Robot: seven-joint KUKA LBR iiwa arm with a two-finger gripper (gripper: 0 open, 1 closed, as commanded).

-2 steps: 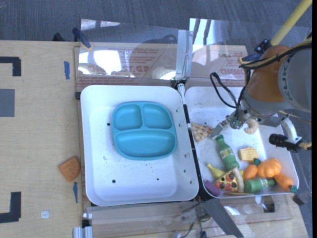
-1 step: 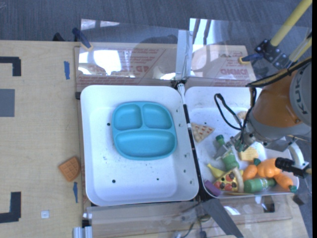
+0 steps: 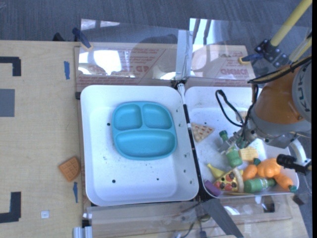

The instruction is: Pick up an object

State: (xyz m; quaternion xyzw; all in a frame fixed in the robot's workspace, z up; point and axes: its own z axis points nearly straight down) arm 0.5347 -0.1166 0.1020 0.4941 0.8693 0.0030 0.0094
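A small green cylindrical toy (image 3: 234,157) is seen beneath the metal two-finger gripper (image 3: 231,142); its grip cannot be told.

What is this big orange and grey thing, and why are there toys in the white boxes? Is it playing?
The picture is taken by one camera up above, looking down at a bench. The orange and grey thing is a robot arm reaching in from the right. At its end is a grabbing tool, like two fingers, lowered into the right bin over a heap of toy food: a pizza slice, a banana, carrots, a yellow corn piece and a waffle. I cannot tell if it is gripping anything yet. The left bin holds a blue divided plate. One brown waffle piece lies on the bench, outside the bins. A program is making it try to pick up one toy.
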